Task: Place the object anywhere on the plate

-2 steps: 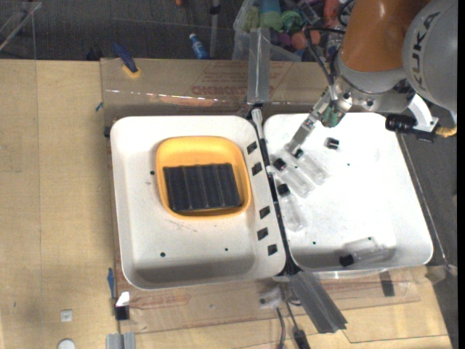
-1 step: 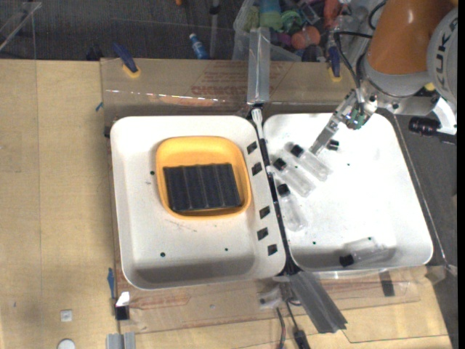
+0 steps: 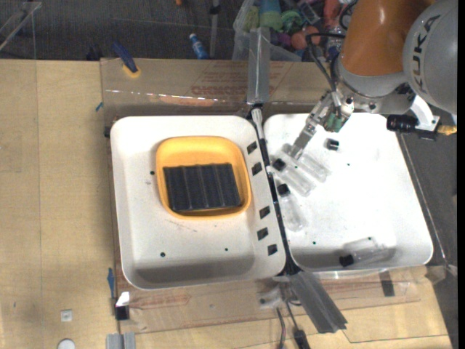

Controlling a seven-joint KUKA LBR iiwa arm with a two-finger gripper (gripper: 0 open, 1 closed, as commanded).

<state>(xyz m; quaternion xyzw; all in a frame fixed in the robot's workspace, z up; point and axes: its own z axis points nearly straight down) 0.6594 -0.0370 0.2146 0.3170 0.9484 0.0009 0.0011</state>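
1. the gripper [image 3: 296,153] is hanging low over the right bin [image 3: 378,195], close to the divider; its fingers are translucent and blurring into the white floor, so i cannot tell their state.
2. the object for the plate is hard to identify: a small dark piece [image 3: 332,144] is lying just beside the gripper, another dark bit [image 3: 346,259] is sitting near the front rim.
3. the yellow plate [image 3: 200,151] is waiting in the left bin [image 3: 138,217], a dark ridged slab [image 3: 201,186] covering much of it.
4. risk: the gripper is likely closing on nothing, or clipping the divider during the crossing.
5. the arm's upper body is being cut off at the frame's corner.
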